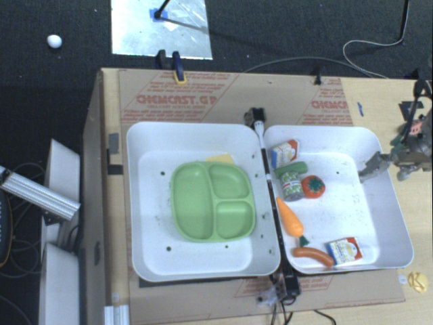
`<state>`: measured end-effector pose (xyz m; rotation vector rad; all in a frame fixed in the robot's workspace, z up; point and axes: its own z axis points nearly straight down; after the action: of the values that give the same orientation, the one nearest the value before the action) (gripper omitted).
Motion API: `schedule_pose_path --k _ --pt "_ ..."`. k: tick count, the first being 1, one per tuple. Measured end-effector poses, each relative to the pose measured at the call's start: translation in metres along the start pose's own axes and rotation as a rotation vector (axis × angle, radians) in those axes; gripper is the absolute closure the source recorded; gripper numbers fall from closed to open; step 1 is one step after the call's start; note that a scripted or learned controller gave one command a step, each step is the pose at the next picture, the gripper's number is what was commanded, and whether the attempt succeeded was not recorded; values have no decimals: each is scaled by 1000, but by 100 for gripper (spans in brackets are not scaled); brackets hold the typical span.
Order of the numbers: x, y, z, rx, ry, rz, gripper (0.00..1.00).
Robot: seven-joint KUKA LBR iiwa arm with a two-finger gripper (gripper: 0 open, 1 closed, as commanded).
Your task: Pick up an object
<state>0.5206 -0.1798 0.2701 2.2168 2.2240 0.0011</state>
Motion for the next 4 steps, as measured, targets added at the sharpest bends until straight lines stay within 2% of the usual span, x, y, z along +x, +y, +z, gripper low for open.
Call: schedule_pose_path --k 1,2,3,4 --pt "13 14 164 6 2 2 0" --pt "49 65 186 0 1 -1 0" --pt "48 66 175 -2 0 -1 100" --pt "48 66 175 -2 0 -1 0"
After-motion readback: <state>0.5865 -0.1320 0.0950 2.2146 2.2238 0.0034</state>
